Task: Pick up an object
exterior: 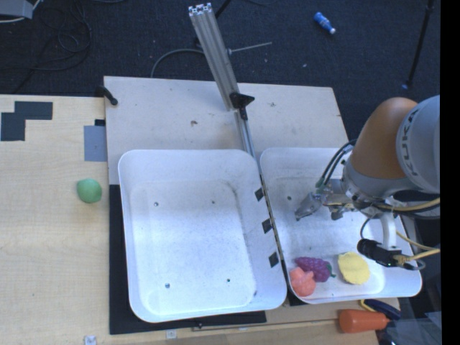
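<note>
My gripper (320,208) hangs over the middle of the right bin (287,171), at the end of the grey arm with its orange band. Two metal fingertips (305,208) stand apart and nothing shows between them. Along the near wall of the same bin lie a purple grape-like bunch (315,267), an orange-pink lump (302,282) and a yellow lump (353,268). All three sit below the gripper in the view, apart from it.
The left bin (144,171) lies beside the right one, with black clips (267,225) along the shared wall. A green ball (89,190) rests on the wooden bench at the left. An orange tool (363,320) lies at the front edge. A metal rail (219,56) slants behind the bins.
</note>
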